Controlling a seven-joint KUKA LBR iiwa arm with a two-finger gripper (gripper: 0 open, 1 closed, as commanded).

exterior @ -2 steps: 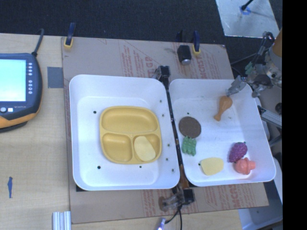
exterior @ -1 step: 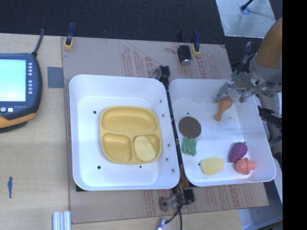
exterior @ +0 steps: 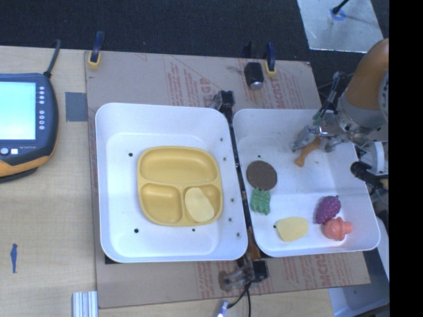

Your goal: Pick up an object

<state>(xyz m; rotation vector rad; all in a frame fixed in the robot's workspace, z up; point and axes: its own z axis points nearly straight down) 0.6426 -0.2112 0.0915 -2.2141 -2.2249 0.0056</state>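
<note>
The gripper (exterior: 310, 139) is hanging low in the right bin (exterior: 284, 121), toward its two o'clock corner, and its fingers are pinching the upper end of a small orange stick-shaped object (exterior: 305, 154), which is slanting down toward seven o'clock. A brown disc (exterior: 262, 174) is lying just beyond it at seven o'clock, and a yellow divided tray (exterior: 179, 185) is sitting in the left bin (exterior: 119, 131)

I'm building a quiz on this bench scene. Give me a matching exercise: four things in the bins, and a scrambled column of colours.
Things:
1. divided tray
2. round disc
3. grape bunch
4. leafy piece

Colours:
A. green
B. yellow
C. purple
D. brown

Pairs: 1-B, 2-D, 3-C, 4-A
</note>
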